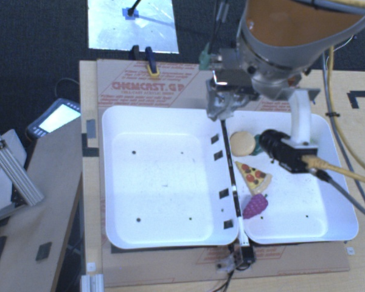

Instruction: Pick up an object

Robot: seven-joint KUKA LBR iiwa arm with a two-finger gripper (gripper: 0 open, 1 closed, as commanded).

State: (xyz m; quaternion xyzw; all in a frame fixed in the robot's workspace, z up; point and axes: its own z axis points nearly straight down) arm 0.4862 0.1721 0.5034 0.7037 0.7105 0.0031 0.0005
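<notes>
Three small things lie along the left side of the right bin (334,218). A round tan bun (242,143) is farthest back. A pizza slice (253,176) with red dots lies in front of it. A purple bunch of grapes (255,205) is nearest the front. My gripper (221,109) hangs over the back end of the divider between the bins, behind and slightly left of the bun. Nothing shows in its grasp. The grey and orange arm covers the back right of the scene.
The left bin (115,181) sits beside the right one, with a row of black clips (224,193) along the shared rim. A yellow and blue clamp (151,62) stands behind the bins. A lit tablet (55,119) lies off the bench to the left.
</notes>
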